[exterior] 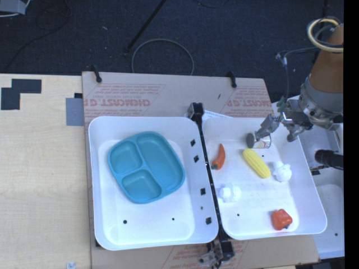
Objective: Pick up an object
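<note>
Reaching in from the right, the gripper [276, 129] hangs with fingers apart over the right bin's [314, 206] far edge, nothing between them. Below lie a corn cob [256, 163], chili [219, 157] and red pepper [281, 219]. Red cardboard [168, 97] lettering reads upside down, illegible.

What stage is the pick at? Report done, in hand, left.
Done: nothing lifted. The corn, chili, red pepper and two white pieces all lie on the right bin floor.
In hand: the tool is low over the bin's far side, just beyond the corn.
Left: grasp and lift one object.
</note>
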Available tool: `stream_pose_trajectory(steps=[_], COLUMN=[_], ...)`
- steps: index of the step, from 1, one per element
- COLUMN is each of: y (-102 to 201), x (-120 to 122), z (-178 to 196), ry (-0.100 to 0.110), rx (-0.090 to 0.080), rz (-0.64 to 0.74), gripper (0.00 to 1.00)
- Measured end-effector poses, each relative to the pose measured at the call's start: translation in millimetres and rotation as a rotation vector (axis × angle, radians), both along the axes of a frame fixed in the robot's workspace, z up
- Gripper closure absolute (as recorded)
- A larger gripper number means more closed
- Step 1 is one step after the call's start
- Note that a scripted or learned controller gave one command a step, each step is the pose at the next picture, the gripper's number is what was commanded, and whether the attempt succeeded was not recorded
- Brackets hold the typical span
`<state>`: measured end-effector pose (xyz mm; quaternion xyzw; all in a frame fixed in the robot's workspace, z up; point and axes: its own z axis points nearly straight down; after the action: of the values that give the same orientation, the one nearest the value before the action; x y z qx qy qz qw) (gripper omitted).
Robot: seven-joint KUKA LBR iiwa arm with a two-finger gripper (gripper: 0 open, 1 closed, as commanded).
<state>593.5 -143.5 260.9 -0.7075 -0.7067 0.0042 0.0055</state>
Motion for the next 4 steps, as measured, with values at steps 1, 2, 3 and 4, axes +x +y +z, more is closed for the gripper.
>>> stream_pose_trajectory(steps=[1, 2, 3, 4], y=[0, 1, -6, 2], x=[2, 11, 6, 10], z=[7, -40, -88, -145], ry=[-0.013, -0.009, -0.006, -0.008], rx=[-0.002, -0.001, -0.001, -0.001], rz=[0.002, 0.002, 0.001, 0.003], gripper=[0.00, 0.00, 0.00, 0.00])
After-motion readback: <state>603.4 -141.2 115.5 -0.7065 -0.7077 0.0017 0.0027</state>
